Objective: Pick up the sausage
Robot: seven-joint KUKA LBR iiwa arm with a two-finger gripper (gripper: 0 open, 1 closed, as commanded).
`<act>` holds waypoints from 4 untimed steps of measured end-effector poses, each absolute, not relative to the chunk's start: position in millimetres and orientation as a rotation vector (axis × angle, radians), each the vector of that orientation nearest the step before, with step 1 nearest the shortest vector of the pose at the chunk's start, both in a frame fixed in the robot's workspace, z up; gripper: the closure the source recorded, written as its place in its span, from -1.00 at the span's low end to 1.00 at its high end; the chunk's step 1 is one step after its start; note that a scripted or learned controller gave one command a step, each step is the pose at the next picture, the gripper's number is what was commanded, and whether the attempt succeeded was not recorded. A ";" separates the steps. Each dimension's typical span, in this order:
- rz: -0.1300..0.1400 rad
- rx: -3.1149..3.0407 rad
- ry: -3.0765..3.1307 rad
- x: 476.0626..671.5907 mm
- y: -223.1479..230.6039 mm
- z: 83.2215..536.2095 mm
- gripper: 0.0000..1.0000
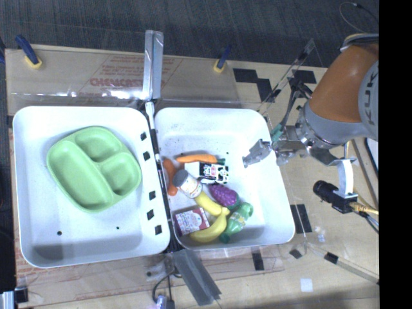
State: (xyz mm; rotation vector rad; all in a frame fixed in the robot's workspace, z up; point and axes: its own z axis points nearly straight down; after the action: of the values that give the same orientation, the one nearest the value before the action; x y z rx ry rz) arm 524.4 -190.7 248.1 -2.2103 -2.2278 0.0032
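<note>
Barely started: sausage, probably the orange-red piece at centre frame by the right bin's left wall, untouched. Gripper hovering right of centre over the bin, nothing held; jaws' state impossible to tell.

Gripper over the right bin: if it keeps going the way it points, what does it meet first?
The gripper points left, toward the pile. First in line looks like the small black-and-white carton, with the slim orange sausage just beyond. Height above the white right bin is unclear, so it may pass over.
</note>
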 end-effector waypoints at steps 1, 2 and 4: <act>0.004 -2.178 -2.259 522.1 -90.7 263.0 -1.00; 0.007 -2.059 -2.367 555.0 -43.9 209.7 -1.00; 0.003 -2.028 -2.396 574.7 -16.8 191.4 -1.00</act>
State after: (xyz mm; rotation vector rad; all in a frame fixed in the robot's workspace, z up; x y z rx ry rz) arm 574.7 -16.8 191.4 -2.0278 -2.3960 0.0025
